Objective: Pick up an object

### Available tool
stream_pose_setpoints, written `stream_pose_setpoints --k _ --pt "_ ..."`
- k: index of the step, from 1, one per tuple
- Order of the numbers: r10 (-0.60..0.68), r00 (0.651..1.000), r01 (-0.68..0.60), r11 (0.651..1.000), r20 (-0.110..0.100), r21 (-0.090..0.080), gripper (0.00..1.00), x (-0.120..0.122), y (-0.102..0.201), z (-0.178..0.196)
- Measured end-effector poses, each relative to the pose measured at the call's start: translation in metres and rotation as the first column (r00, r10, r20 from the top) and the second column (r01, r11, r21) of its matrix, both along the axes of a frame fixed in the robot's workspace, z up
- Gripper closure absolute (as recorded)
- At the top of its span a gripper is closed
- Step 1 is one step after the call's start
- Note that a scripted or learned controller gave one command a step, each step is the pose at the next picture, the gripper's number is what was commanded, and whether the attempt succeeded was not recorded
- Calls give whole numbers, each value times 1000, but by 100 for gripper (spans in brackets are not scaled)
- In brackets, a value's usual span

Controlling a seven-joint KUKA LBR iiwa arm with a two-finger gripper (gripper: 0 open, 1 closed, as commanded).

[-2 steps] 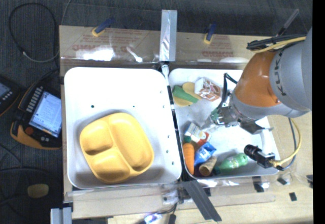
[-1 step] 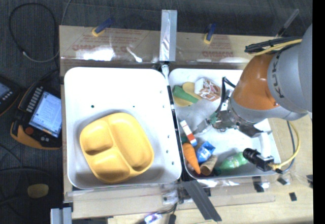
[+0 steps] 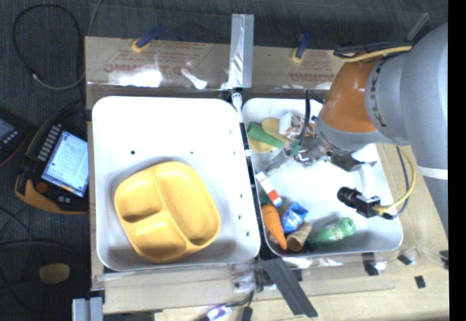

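yellow tray (image 3: 166, 207) in left bin (image 3: 145, 130), jaws in right bin (image 3: 314, 192), grip cannot be told, arm (image 3: 429, 94) lettering illegible

The left bin (image 3: 160, 123) has open floor across its far half and down its left side, while a yellow tray (image 3: 166, 207) takes up the near middle. In the right bin (image 3: 320, 185), the grey arm (image 3: 357, 105) hangs over the far right part and blocks the way down there. A green object (image 3: 263, 139) and a torn packet (image 3: 295, 121) crowd the far left corner. A carrot (image 3: 271, 221), a blue packet (image 3: 293, 216) and a green bottle (image 3: 335, 230) line the near wall. Bare floor lies in the middle between them.
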State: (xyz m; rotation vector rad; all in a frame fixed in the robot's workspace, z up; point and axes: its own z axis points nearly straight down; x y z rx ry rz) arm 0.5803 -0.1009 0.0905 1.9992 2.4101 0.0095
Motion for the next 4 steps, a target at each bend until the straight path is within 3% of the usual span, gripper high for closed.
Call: stream_pose_setpoints --k 1,2,3,4 --pt "13 1000 -13 1000 -15 3 0 55 -9 -1" --pt "16 1000 -16 1000 -7 -2 100 57 -9 10" --pt "133 991 -133 991 -12 0 100 69 38 93" --pt "172 985 -173 985 -12 -2 100 88 37 93"
